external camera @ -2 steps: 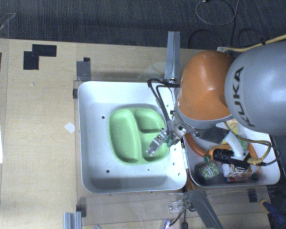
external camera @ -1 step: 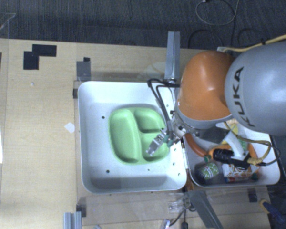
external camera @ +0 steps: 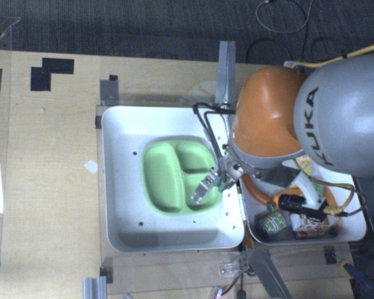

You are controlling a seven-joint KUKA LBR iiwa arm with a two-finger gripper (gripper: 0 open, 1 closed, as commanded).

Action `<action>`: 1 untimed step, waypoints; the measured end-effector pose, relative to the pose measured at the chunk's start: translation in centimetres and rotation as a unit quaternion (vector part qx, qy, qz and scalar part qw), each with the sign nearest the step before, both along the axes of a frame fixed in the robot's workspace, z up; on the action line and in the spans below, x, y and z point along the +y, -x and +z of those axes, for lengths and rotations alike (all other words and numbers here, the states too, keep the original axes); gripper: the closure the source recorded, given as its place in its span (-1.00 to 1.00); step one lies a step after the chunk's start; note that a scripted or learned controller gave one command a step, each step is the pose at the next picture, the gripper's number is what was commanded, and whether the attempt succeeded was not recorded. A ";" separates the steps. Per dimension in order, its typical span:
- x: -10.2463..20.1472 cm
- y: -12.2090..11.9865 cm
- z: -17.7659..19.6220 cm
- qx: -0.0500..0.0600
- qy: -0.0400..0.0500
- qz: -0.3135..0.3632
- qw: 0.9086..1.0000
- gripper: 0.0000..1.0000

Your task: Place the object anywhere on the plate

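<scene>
A light green plate [external camera: 168, 176] with divided compartments lies in the left white bin [external camera: 121, 192]. My gripper [external camera: 207, 189] hangs low over the plate's right lower compartment, reaching in from the right under the orange wrist band. A pale metal finger [external camera: 199, 194] shows against the green. A small greenish bit sits near the finger bases, and I cannot tell whether it is a held thing or part of the plate. The big grey arm hides much of the right bin.
The right bin [external camera: 355, 229] holds several things: a dark green round object [external camera: 274, 224], an orange curved piece [external camera: 255, 192], a colourful packet [external camera: 313, 230] and a white-yellow item [external camera: 306, 174]. A metal post [external camera: 225, 67] stands behind the bins.
</scene>
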State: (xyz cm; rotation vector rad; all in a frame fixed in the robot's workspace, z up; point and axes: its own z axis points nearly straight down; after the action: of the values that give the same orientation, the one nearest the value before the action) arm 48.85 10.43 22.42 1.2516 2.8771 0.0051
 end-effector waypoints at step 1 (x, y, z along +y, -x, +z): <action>0.0 0.0 0.0 0.000 0.000 0.000 1.000 -1.00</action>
State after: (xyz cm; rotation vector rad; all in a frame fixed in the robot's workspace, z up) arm 48.85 10.43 22.42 1.2516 2.8770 0.0051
